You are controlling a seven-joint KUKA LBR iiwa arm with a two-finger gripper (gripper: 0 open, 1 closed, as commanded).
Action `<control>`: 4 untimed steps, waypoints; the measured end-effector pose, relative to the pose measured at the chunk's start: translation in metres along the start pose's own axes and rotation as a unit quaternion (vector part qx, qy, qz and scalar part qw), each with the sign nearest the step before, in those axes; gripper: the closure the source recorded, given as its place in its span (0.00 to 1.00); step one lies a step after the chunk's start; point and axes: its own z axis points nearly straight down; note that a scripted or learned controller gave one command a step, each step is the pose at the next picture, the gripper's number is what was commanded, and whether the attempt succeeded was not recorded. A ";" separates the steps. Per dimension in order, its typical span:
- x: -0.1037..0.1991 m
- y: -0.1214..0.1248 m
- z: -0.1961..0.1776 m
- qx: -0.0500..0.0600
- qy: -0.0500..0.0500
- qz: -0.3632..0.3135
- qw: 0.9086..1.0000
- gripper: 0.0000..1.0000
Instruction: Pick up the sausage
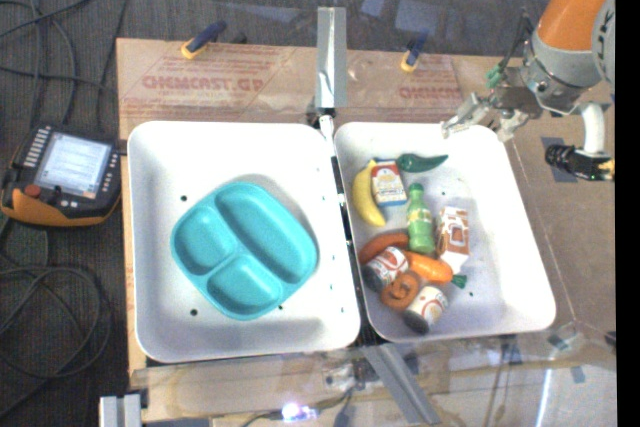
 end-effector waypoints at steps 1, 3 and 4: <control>0.026 -0.034 0.081 0.002 0.000 0.172 0.985 0.00; 0.036 -0.012 0.123 -0.004 -0.003 0.229 0.973 1.00; 0.091 -0.012 -0.015 0.000 -0.002 0.258 0.966 1.00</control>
